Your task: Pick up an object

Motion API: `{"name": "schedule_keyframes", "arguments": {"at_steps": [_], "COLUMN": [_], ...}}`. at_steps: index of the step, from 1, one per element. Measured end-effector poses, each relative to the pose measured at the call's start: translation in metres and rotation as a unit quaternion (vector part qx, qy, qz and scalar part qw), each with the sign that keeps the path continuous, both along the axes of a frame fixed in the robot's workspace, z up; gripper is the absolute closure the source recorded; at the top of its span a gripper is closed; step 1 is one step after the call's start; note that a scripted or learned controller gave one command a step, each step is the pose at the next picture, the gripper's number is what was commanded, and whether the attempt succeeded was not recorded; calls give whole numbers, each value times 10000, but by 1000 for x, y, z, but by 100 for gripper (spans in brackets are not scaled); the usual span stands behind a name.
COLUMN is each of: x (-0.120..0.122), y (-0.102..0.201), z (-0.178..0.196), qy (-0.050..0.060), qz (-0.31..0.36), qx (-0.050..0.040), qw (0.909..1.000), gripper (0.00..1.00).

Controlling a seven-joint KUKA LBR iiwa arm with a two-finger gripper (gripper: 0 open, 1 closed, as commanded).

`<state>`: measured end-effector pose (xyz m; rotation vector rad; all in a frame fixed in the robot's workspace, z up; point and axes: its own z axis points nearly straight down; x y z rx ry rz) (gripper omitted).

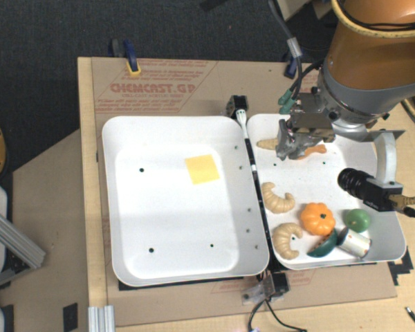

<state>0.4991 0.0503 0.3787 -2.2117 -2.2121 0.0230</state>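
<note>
My gripper point(289, 151) hangs low over the back left part of the right bin point(394, 251). Right beside it lies a thin orange piece point(314, 149), partly hidden under the gripper body, and whether the two touch is unclear. A tan piece point(265, 144) pokes out on the gripper's left. Further forward in the same bin lie two tan croissants point(279, 199) point(287, 238), an orange pumpkin point(317, 218), a green ball point(358, 220), a white cylinder point(355, 244) and a teal piece point(325, 248).
The left bin point(124, 206) holds one flat yellow square point(202, 169). A black cylinder point(363, 185) on the arm's side hangs over the right bin's right half. The big orange-banded arm body point(373, 40) covers the back right corner.
</note>
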Motion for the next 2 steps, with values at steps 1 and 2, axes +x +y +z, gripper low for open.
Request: {"name": "schedule_keyframes", "arguments": {"at_steps": [1, 2], "x": [-15, -19], "y": [7, 88], "z": [167, 43], "qy": [-208, -39], "qz": [14, 40], "qx": [26, -4], "qw": [9998, 10000], "gripper": [100, 100]}}
